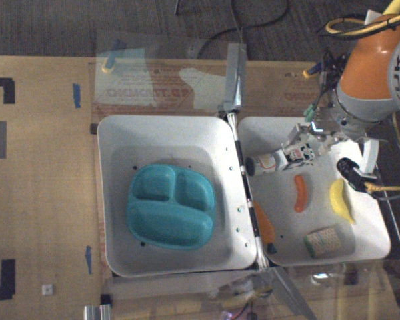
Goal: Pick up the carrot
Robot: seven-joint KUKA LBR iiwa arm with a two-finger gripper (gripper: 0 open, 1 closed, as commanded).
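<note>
The carrot [263, 224], as I read it, is the orange piece with a dark end lying along the left wall of the right bin [380, 245], toward that bin's near left corner. It lies flat on the bin floor with nothing gripping it. A redder, sausage-like piece [300, 193] lies in the middle of the same bin, a banana [341, 201] sits near the right wall, and a tan block [322, 241] by the near edge. A small bottle [270, 162] lies toward the far left corner. My gripper [308, 141] hangs over the far part of the right bin, just beside that bottle and well apart from the carrot. I cannot tell from this slant whether it is spread or closed. The left bin [113, 139] holds a teal divided plate [170, 207]. So, by my judgement, nothing is done yet: the approach, the grasp and the lift all remain
</note>
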